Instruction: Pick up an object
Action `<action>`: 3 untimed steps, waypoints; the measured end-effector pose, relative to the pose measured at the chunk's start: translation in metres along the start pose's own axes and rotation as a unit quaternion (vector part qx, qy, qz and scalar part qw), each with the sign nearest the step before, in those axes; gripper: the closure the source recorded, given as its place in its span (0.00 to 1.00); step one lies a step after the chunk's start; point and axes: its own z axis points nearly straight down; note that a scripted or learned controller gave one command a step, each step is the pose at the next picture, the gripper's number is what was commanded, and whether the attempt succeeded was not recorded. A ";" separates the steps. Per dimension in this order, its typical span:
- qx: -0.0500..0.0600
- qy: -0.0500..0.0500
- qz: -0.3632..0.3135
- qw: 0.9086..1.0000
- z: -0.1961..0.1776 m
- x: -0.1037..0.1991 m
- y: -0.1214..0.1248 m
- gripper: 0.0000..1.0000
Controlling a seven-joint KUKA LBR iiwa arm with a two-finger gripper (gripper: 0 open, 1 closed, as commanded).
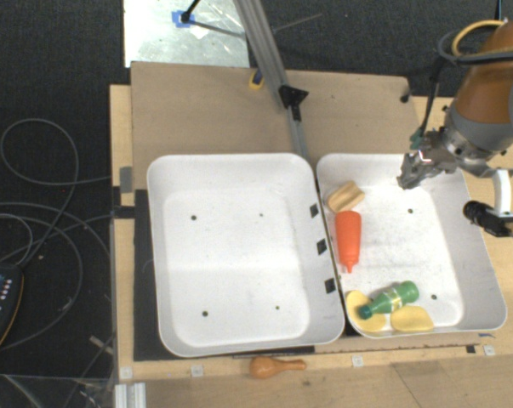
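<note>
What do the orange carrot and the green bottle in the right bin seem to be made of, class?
The carrot looks like moulded plastic: uniform, saturated orange with a smooth, faintly shiny surface. The bottle also seems to be plastic, glossy green with a lighter band; at this size, rubber cannot be ruled out for either.

One fixed camera looks down at a slant from above, far enough back to take in the whole tan wooden surface (205, 109), both shallow white plastic bins side by side (239, 168), and strips of dark carpeted floor (52, 75) at the left and top.
</note>
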 end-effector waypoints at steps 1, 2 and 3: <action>0.000 0.000 0.000 1.000 -0.045 -0.003 0.001 1.00; 0.000 0.000 -0.001 1.000 -0.092 -0.004 0.003 1.00; 0.003 0.001 -0.002 1.000 -0.086 0.035 -0.012 1.00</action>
